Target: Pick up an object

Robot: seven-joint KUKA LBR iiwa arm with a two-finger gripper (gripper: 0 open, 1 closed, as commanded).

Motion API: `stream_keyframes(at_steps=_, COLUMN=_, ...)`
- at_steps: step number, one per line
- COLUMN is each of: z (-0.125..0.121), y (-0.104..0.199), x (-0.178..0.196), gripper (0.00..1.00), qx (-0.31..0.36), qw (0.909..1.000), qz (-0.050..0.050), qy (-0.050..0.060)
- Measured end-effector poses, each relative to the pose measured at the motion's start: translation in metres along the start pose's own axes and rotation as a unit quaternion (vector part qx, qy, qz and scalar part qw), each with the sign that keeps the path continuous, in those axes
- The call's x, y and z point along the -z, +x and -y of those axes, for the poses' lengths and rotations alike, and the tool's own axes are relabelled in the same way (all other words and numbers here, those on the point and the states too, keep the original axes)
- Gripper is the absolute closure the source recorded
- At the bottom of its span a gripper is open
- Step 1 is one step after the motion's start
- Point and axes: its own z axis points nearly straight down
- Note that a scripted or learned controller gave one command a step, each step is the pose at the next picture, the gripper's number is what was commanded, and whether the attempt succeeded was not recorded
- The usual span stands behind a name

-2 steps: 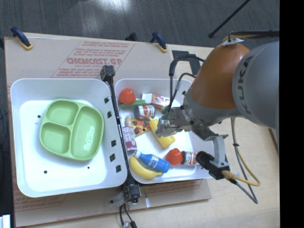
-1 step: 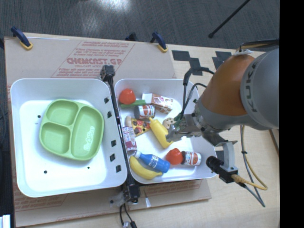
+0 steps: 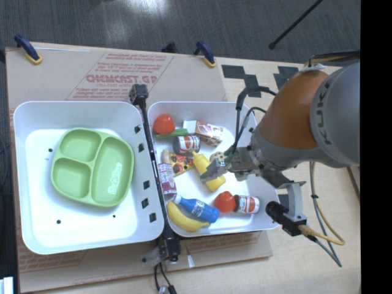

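The gripper (image 3: 214,169) is low inside the right bin (image 3: 260,224), over a yellow object (image 3: 204,166) that lies near the middle of the bin. Grey fingers (image 3: 212,172) seem to stand on both sides of this yellow piece, but the view is dark there, so I cannot tell how far they are open or if they really grip it. I would not say the object is held.

The bin is crowded, and this is the main risk. Just left of the yellow object lies a small patterned packet (image 3: 179,162), a can (image 3: 188,143) is just above it, and a red piece (image 3: 225,201) touching a small bottle (image 3: 247,204) lies just below. If the fingers close a little off centre, they may push the yellow object sideways against the packet, or pinch only its edge, and it would slip out when the arm rises. A finger may also catch a neighbour and drag it along.

The banana (image 3: 185,218) and the blue bottle (image 3: 198,208) at the front wall are further away and less in danger. The left bin (image 3: 24,127) holds a green divided plate (image 3: 92,167), well apart from the action
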Motion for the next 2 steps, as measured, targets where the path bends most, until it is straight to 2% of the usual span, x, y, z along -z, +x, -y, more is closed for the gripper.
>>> stream_keyframes(at_steps=1, z=0.0, y=0.0, x=0.0, gripper=0.0, qx=0.0, qw=1.0, qz=0.0, qy=0.0)
stream_keyframes(at_steps=2, z=-0.024, y=-0.054, x=-0.12, gripper=0.0, qx=0.0, qw=1.0, qz=-0.001, qy=0.002)
